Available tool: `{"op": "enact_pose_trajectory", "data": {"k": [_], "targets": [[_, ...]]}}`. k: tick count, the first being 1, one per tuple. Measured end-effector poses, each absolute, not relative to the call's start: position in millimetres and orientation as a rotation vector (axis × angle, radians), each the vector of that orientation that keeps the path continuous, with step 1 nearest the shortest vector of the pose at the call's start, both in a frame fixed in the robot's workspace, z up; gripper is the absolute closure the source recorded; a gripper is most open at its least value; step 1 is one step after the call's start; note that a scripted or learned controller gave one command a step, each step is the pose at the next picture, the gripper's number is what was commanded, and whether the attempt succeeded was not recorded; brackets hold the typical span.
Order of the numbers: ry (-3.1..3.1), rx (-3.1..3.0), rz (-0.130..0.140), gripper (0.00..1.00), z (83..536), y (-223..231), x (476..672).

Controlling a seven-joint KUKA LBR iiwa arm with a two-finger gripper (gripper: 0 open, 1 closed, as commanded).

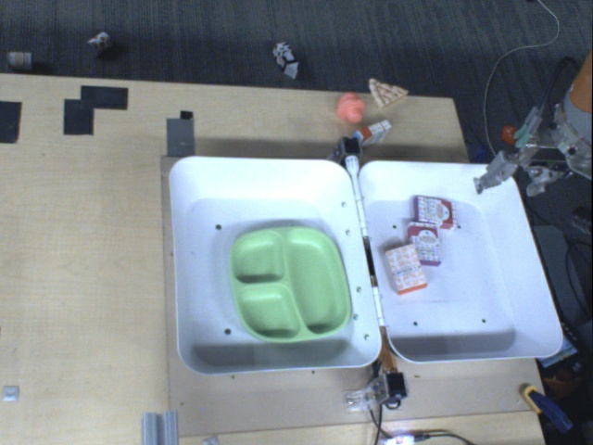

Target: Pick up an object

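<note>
I had the pincer at the right bin's top-right rim, grip state unreadable. 3 small boxes lay mid-bin. Approach step; next I'd descend onto 1.

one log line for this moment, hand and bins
hand: over right bin's far right corner | right bin: three small boxes | left bin: green tray

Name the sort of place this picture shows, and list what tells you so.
Probably a robotics lab workbench. Two white bins sit side by side on a wooden bench, a robot's end effector reaches in from the right, and loose cables trail over the carpet.
</note>
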State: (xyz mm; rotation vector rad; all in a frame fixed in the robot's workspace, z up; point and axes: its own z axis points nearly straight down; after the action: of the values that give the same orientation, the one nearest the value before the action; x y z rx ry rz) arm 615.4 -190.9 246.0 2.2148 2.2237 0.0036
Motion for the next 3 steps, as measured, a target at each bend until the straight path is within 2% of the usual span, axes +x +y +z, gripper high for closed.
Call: {"op": "enact_pose_trajectory", "data": {"k": [1, 2, 3], "targets": [[2.222, 2.214, 0.005, 0.00, 96, -181, 574.5], [2.220, 2.212, 0.009, 1.00, 106, -180, 575.6], [2.221, 2.212, 0.008, 0.00, 106, -180, 575.5]]}}
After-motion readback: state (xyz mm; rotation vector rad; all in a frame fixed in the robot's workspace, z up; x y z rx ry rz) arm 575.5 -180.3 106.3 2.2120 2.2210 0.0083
